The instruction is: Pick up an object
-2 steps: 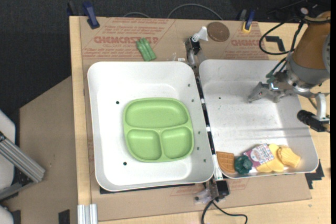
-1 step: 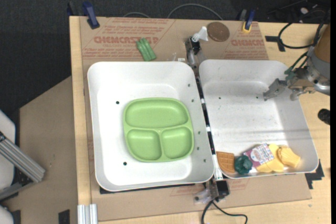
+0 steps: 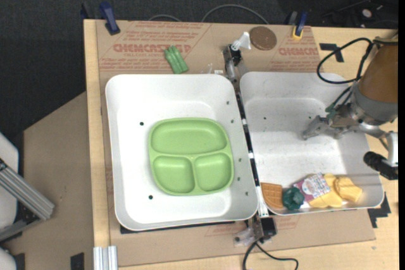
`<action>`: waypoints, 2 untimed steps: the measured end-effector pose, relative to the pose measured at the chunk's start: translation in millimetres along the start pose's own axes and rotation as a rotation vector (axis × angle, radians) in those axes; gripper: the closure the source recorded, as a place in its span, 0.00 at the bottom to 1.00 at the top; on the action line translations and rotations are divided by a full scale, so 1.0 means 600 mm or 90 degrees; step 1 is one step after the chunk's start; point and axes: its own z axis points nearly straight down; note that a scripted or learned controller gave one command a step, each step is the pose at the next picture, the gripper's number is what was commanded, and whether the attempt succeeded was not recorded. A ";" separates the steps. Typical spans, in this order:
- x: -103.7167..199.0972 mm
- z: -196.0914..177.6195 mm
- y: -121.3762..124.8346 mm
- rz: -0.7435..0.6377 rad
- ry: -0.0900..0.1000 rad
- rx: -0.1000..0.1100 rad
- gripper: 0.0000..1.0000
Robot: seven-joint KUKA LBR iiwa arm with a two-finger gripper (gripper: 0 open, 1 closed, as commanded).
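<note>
Gripper [image 3: 314, 130] hovers low over bare floor of right bin [image 3: 278, 88]; jaw state cannot be told. Toys [image 3: 314, 191] heaped in its near corner, well apart, untouched.

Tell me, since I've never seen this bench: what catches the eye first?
A pale green divided tray lies in the middle of the left bin. In the right bin, small toy foods crowd the near edge, while the gripper hangs over the bin's bare middle, well back from them.
</note>
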 end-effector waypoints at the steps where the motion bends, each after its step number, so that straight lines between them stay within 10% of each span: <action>1: -0.011 -0.114 -0.047 0.001 -0.003 -0.006 0.00; 2: 0.006 0.000 -0.087 0.000 0.000 -0.001 0.00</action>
